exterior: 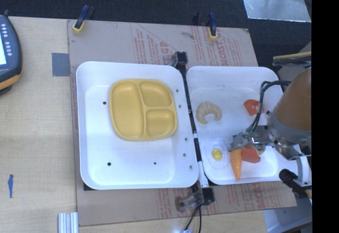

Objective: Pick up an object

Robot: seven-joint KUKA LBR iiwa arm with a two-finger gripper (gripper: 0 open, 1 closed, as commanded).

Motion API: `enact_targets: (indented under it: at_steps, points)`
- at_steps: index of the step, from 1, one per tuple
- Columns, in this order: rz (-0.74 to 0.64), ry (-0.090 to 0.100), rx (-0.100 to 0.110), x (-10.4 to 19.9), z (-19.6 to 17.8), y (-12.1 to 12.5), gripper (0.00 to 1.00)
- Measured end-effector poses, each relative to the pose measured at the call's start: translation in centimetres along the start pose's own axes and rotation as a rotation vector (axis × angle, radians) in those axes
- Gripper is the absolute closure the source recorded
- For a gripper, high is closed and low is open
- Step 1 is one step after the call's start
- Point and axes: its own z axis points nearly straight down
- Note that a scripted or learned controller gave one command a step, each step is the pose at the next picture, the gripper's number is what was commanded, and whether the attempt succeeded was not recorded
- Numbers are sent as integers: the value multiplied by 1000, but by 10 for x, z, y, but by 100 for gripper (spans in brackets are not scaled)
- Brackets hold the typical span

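The robot's hand (244,144), grip state unclear, hovers just beside the toy carrot (236,163), whose tapered shape risks slipping free.

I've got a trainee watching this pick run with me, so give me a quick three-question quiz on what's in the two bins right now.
1. True or false: the yellow divided plate lies in the right bin.
2. Which item lies nearest the gripper? A) the croissant B) the carrot C) the yellow divided plate
3. Fill in: the fried egg lies near the right bin's ____ wall, the one next to the left bin.

Key
1. False; it lies in the left bin.
2. B; the carrot lies just below the gripper in the camera view.
3. Left.
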Motion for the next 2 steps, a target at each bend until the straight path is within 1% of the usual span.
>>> enact_targets:
  at_steps: [1,2]
  points:
    - [-3,-3,-5,18,8,44,0]
    - [2,-1,-4,-5,8,12,0]
